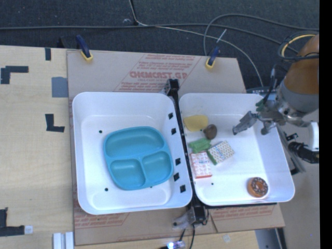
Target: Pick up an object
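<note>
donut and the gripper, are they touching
Apart. The camera view shows the donut near the right bin's front corner, with bare white floor between it and the gripper farther back.

Right bin: yellow oval item (195,122) far left; brown lump (210,132) beside it; green packet (199,144), patterned box (221,152), red-white card (200,165) mid-left; donut (258,187) near right.

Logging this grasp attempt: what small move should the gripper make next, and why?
Probably ease the gripper leftward and down toward the small brown rounded object. It is the nearest item, the gripper hangs just right of it, and nothing shows between the fingers.
</note>
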`<state>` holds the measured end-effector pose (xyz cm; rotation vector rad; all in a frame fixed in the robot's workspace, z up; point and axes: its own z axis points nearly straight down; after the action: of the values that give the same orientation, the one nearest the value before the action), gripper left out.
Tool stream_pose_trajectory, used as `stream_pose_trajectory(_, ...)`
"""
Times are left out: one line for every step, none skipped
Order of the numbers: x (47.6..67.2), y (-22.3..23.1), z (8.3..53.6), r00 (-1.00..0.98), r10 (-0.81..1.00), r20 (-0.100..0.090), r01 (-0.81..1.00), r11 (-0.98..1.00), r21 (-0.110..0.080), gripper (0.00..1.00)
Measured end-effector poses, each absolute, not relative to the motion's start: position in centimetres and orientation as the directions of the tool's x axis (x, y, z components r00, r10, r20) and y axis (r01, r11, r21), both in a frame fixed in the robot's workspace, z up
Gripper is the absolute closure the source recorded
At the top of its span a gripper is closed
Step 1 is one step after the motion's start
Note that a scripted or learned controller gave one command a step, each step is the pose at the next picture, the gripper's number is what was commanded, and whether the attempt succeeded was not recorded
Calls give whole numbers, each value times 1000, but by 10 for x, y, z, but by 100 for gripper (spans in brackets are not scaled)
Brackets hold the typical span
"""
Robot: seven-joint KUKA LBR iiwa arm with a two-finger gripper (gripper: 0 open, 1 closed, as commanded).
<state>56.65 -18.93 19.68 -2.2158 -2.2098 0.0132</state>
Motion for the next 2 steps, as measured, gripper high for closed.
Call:
stream_pose_trajectory(570, -189, 204, -1, 1000, 0, 1000, 1, -1, 0)
stream_pose_trajectory(577, -191, 158, -2, 1000, -1, 1000, 2, -4, 0)
